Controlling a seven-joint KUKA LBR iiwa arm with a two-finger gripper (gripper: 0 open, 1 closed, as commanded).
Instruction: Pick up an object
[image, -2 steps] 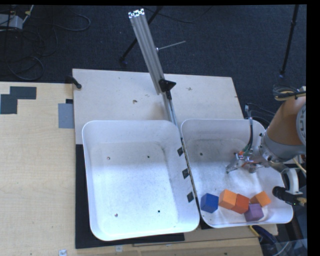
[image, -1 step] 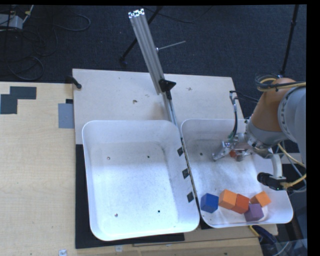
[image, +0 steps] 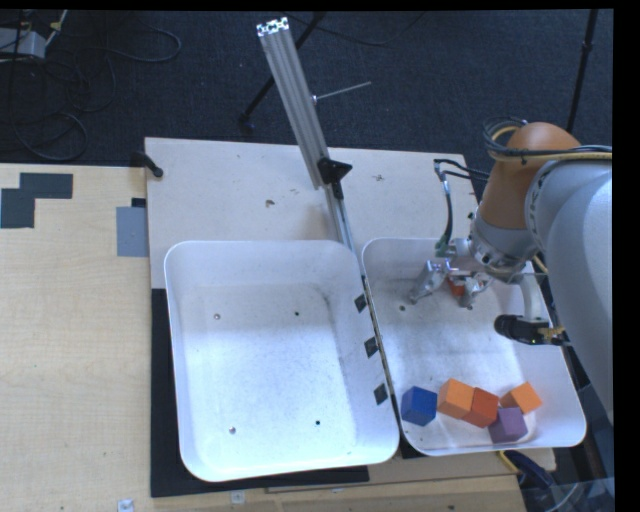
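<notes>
My gripper (image: 441, 296) hangs low over the back of the right bin (image: 560, 432), under the orange-banded wrist. Its two fingers stand spread apart, so it is open. A small red object (image: 458, 288) shows between them, close to the right finger; I cannot tell whether anything touches it. At the front of the same bin lie several blocks: a blue one (image: 419, 406), an orange one (image: 457, 398), a red-orange one (image: 483, 407), another orange one (image: 522, 398) and a purple one (image: 508, 424).
The left bin (image: 180, 300) stands beside the right one, with a shared rim carrying black clips (image: 371, 346). A slanted metal rail (image: 300, 110) rises behind the bins. A black fitting (image: 522, 327) sticks out of the arm over the right bin.
</notes>
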